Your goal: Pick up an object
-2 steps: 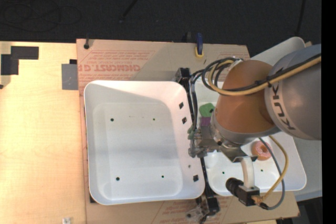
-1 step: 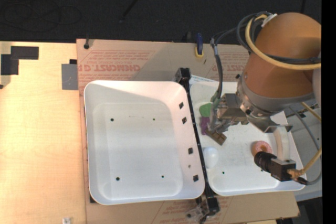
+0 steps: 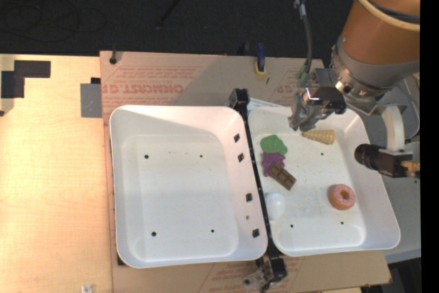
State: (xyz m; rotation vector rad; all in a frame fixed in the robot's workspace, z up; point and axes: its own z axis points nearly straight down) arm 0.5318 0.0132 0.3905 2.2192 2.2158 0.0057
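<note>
So the tool (image 3: 306, 121), can't tell if it's spread or pinched, hovers at the right bin's (image 3: 374, 233) far end, with the cone (image 3: 320, 136) lying crosswise just beside its tips.

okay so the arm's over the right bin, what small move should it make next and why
Probably lower the hand a little toward the cone-shaped toy lying just beside it in the right bin. Nothing shows between its fingers, and that toy looks closest.

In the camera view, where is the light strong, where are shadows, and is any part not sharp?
Camera view: the left bin glares brightly along its upper wall; the arm shades the right bin near the end effector; the orange band, close to the lens, looks soft.
</note>
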